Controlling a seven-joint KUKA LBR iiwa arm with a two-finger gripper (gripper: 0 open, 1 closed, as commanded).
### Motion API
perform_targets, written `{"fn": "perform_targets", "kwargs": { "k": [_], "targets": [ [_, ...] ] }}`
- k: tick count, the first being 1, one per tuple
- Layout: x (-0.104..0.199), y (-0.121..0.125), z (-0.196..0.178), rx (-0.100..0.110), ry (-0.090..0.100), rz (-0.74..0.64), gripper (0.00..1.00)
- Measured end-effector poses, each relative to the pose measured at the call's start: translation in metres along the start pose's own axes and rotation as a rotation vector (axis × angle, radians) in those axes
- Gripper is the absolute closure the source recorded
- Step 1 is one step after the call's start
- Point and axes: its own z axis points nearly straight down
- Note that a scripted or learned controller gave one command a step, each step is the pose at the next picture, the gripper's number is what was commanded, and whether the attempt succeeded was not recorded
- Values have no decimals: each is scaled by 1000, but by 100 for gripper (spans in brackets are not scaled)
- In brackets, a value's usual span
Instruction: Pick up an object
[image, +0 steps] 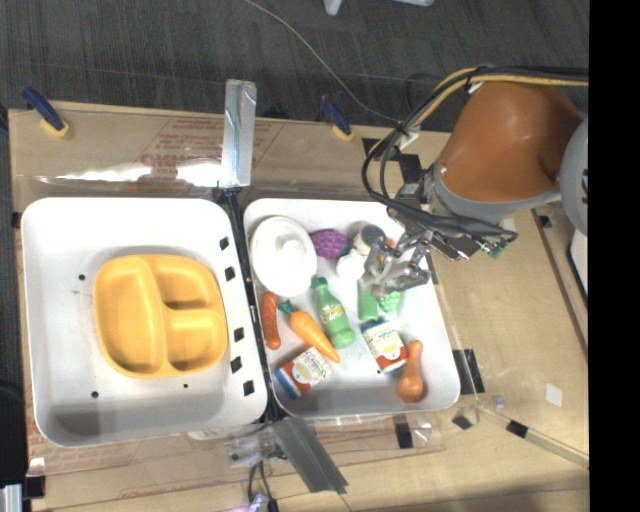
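Now, from my console: left bin (50, 300) holds a yellow divided tray (160, 312). Right bin (440, 330), my landmark: white bowl (283, 252) at its far left corner, green bottle (330, 312) mid-bin, carrot (314, 335) beside it. Gripper (392, 272) is low over the bin's far right part, above a green item (372, 300); whether it's parted or clamped, I cannot tell.

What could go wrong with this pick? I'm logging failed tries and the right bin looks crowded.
The claw sits low among tightly packed items in the right bin. It could nudge the green bottle or the small carton beside it rather than grasping one. It might also close on two things at once, since the purple item and white bowl lie close by.
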Motion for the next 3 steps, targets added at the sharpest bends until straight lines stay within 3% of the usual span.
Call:
{"fn": "perform_targets", "kwargs": {
  "k": [1, 2, 3],
  "targets": [
    [-28, 43, -22, -3, 2, 106, 100],
    [-25, 83, 59, -9, 4, 65, 100],
    [-82, 56, -5, 1, -1, -26, 100]
  ]
}}
